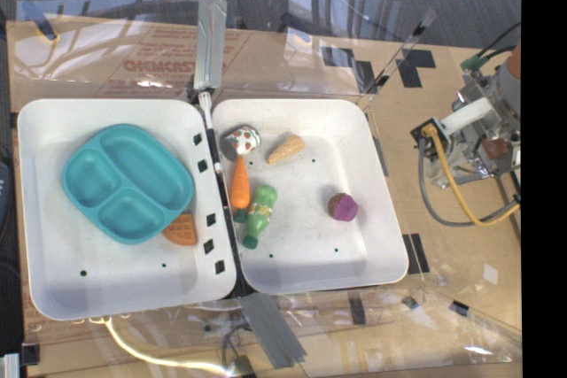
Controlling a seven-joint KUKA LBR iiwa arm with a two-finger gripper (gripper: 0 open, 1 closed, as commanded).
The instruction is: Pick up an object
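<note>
Off to the right of both bins, my claw (483, 150) sits over the counter (416, 93), its state unreadable, perhaps parked, so nothing's picked yet: carrot (240, 181) and plum (343, 207) lie in the right bin (354, 266).

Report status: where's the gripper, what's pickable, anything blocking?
Gripper off to the right, outside the bins. Purple ball sits alone in the right bin, open access. Carrot and green bottle crowd the left wall.
</note>
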